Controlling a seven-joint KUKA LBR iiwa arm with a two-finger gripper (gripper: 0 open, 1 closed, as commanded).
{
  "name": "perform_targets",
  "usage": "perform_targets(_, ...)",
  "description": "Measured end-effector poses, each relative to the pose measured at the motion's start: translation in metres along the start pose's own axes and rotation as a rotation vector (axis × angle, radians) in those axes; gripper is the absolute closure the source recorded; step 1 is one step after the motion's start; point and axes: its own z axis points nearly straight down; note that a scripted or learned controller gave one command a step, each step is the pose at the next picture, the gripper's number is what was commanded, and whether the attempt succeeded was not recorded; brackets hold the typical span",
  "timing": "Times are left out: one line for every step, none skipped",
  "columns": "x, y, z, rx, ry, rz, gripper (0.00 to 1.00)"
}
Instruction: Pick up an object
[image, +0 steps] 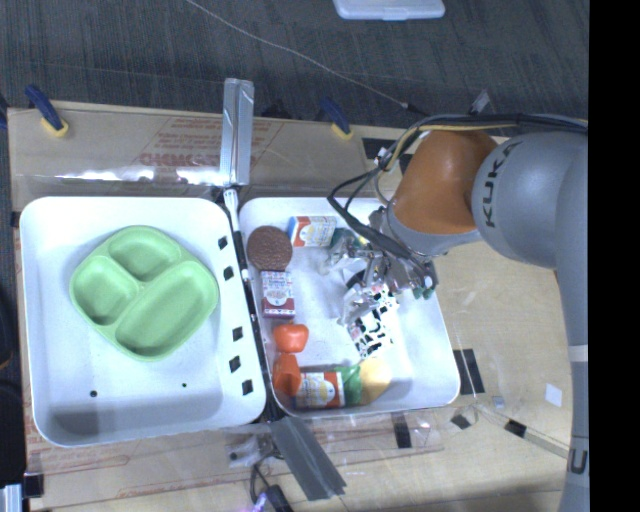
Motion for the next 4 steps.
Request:
perform_targets(0.054,-0.026,0.009,-0.002,0.0,0.095,0.0)
perform_targets(0.078,0.002,0.009,-0.002,0.001,0.094,0.0)
perform_targets(-0.012,0.069,-0.001,-0.004,-0.001,0.177,0.0)
perform_targets(-0.008,0.061,0.009,-0.002,0.003,0.191,0.0)
